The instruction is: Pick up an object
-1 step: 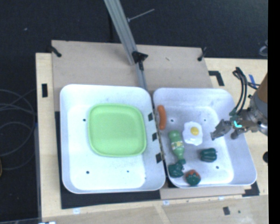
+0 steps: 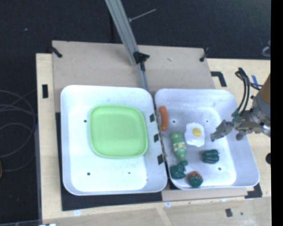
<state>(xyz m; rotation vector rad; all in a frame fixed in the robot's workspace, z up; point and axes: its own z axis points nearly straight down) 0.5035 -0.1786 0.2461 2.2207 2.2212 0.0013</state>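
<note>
The right bin point(image 2: 226, 102) holds several toy foods: an orange sausage point(image 2: 163, 118) by its left wall, a fried egg point(image 2: 195, 134) in the middle, a green bottle point(image 2: 178, 145), a dark green pepper point(image 2: 210, 156), a dark green piece point(image 2: 178, 171) and a red and green piece point(image 2: 195, 178) near the front. My gripper point(image 2: 230, 132) hangs over the right part of this bin, to the right of the egg and above the pepper. Its fingers stand apart with nothing between them.
A light green square plate point(image 2: 118, 131) lies in the left bin point(image 2: 75, 173). A grey metal pole point(image 2: 125, 29) slants from the top down to the gap between the bins. Black cables point(image 2: 243, 86) hang beside the arm on the right.
</note>
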